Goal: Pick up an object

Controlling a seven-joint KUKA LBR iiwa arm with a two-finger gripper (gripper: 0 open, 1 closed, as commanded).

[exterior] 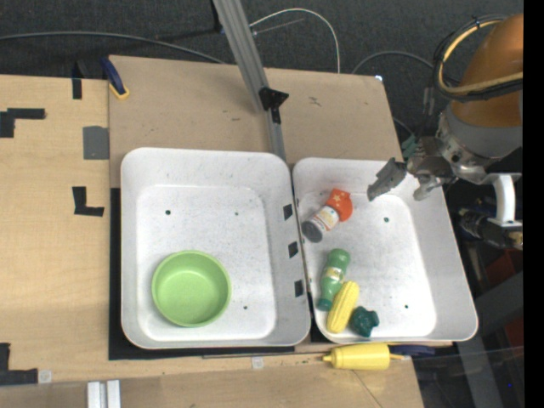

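The right bin [425, 262] holds an orange-and-white bottle [329, 212] lying near its upper left. Lower down lie a green bottle [333, 276], a yellow corn cob [343, 305] and a small dark teal piece [365, 320]. My gripper [405, 184] hovers over the right bin's upper right part, to the right of the orange-and-white bottle and apart from it. Its fingers [387, 179] are spread open with nothing between them.
A green bowl [191, 287] sits in the lower left of the left bin [204, 177]. A yellow squeeze bottle [361, 357] lies on the bench just below the right bin. A grey pole [246, 49] slants down to the bins' shared rim.
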